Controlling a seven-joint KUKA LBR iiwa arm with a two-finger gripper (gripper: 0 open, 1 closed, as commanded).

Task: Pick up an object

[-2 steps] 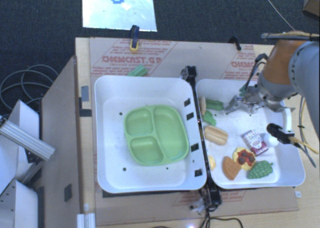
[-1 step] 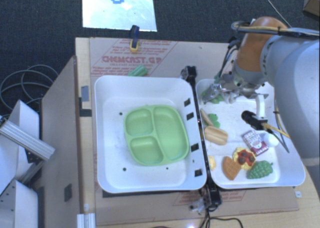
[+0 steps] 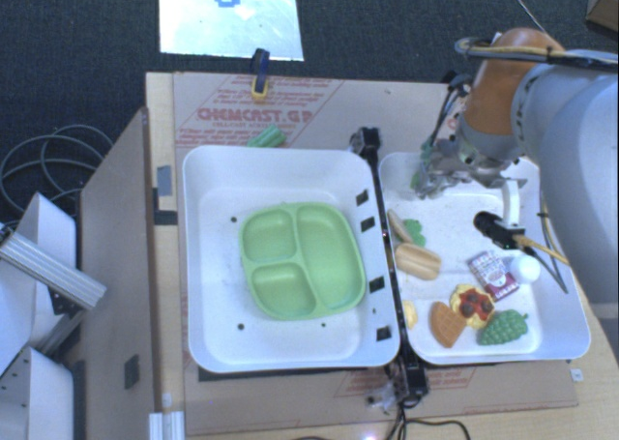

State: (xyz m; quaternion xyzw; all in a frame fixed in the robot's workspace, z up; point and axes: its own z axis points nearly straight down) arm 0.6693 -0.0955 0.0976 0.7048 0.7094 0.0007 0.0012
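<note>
Gripper (image 3: pixel 455 169) hangs over the right bin's (image 3: pixel 571 327) far left corner; can't tell how it's set tbh; hot dog (image 3: pixel 418 260) by that bin's left wall looks light, hard plastic, kinda slick; I'd pinch across its middle.

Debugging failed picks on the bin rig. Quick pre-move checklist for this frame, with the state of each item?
1. Gripper over the right bin, at its far-left corner: ok.
2. Fingers open or shut: cannot tell, the wrist hides them.
3. Something already held: cannot tell, nothing shows between the fingers.
4. Targets present in the right bin: ok. Hot dog bun, green grapes, red box, pizza slice.
5. Target directly under the gripper: cannot tell. A green bit sits beside it; the toys lie nearer the camera.
6. Green divided tray in the left bin, away from the arm: ok.
</note>
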